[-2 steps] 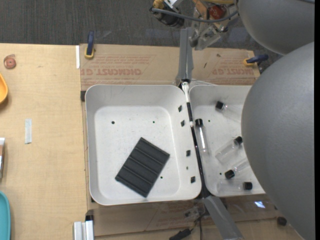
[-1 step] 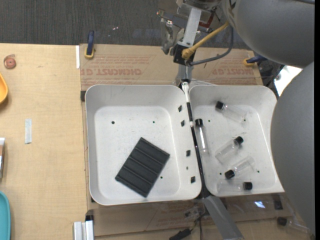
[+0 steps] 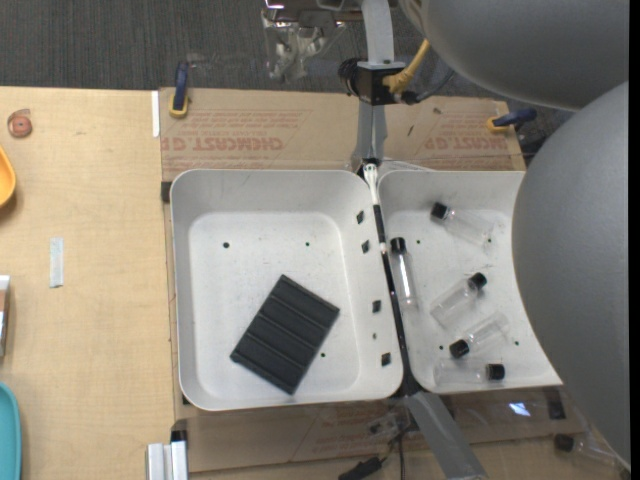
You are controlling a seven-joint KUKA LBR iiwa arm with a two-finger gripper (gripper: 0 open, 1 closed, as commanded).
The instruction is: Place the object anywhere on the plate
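Clear plastic vials with black caps (image 3: 462,295) lie scattered across the right white bin (image 3: 520,368), the flat ribbed black plate (image 3: 286,333) tilted diagonally near the left white bin's (image 3: 200,218) front edge.

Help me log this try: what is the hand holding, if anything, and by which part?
Cannot be told. Capped vials lie loose in the right bin.

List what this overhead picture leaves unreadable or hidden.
- Right white bin: the big blurred grey arm covers its right side in the camera view.
- Small clear vials with black caps: too transparent to count surely.
- Flat ribbed black rectangular plate: its material is unclear.
- Orange object and teal object: cut by the left edge.
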